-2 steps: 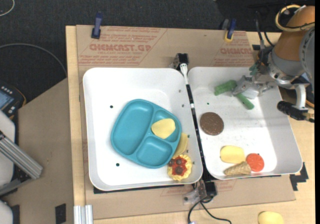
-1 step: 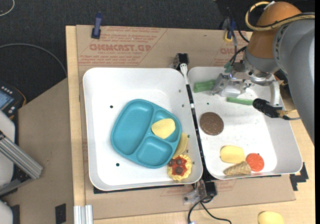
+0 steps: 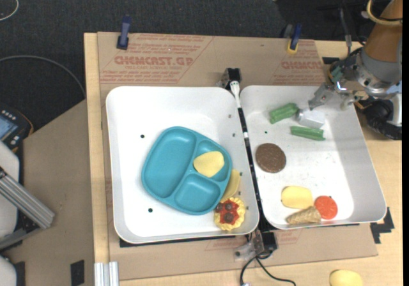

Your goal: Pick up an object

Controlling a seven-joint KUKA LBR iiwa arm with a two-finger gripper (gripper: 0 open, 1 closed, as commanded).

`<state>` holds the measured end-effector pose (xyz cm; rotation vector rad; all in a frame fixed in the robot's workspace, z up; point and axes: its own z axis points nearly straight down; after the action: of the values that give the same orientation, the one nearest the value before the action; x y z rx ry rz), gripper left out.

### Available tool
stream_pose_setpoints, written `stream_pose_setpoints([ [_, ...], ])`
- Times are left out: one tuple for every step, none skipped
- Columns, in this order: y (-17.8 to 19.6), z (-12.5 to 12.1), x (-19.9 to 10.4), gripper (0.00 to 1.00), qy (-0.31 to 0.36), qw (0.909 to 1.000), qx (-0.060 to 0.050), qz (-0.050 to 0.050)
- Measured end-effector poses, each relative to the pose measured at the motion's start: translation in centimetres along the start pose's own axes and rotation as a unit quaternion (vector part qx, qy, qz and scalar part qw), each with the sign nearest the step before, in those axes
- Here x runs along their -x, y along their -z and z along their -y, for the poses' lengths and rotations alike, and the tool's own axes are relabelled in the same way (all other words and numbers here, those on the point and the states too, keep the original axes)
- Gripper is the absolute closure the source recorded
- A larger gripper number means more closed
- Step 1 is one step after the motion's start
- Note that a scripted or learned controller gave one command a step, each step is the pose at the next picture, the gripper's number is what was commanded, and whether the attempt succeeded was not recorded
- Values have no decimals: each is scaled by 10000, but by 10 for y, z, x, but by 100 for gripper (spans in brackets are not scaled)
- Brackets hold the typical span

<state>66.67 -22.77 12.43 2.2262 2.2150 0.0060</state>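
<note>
Gripper (image 3: 314,107) sits low in right bin (image 3: 358,170), upper part, betw. two green pieces (image 3: 283,113) and (image 3: 307,132). Fingers: can't tell if released or clenched. Brown disc (image 3: 271,158), yellow lump (image 3: 296,197), red piece (image 3: 326,207) nearer front. Left bin (image 3: 128,150) has blue plate (image 3: 167,170).

The arm (image 3: 383,42) is seen entering from the right edge of the camera view, near the top, with its orange band uppermost and the grey wrist section (image 3: 377,77) below it. From the wrist, the gripper (image 3: 317,101) is extended leftward and downward at a slant. Its tip is held low, toward the upper part of the view. The spacing of its tips cannot be made out at this angle.
</note>
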Motion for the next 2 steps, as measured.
stream_pose_setpoints([
  [193,-3,-16,0,38,10000,81,42],
  [193,-2,-16,100,33,10000,19,35],
])
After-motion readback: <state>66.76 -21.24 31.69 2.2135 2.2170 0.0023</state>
